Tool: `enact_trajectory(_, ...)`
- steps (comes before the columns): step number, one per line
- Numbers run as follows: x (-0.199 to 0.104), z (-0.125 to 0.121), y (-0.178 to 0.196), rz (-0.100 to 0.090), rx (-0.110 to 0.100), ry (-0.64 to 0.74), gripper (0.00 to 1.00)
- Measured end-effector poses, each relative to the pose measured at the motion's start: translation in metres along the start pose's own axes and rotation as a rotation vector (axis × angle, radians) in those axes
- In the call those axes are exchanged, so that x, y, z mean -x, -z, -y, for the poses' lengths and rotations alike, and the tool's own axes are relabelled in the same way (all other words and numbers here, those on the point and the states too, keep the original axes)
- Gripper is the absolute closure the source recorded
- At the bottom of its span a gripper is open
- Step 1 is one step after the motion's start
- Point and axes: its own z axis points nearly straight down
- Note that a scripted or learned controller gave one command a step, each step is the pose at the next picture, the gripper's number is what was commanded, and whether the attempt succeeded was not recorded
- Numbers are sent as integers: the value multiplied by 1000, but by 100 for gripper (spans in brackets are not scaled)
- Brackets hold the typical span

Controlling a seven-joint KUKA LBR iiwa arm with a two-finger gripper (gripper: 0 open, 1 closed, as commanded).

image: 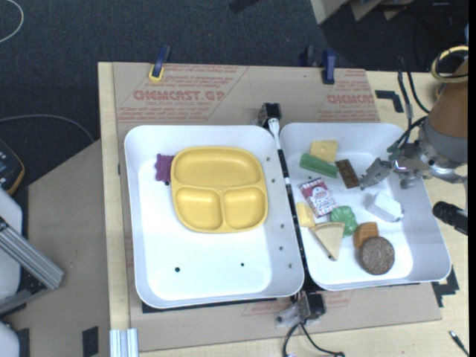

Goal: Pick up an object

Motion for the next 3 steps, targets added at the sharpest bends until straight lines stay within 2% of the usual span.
enact_trajectory(1,-3,1,-63,0,2,1,0)
enact_trajectory(2,-3,1,-61,1,5,0,0)
enact_trajectory(3,-3,1,-51,2,7,-1,100)
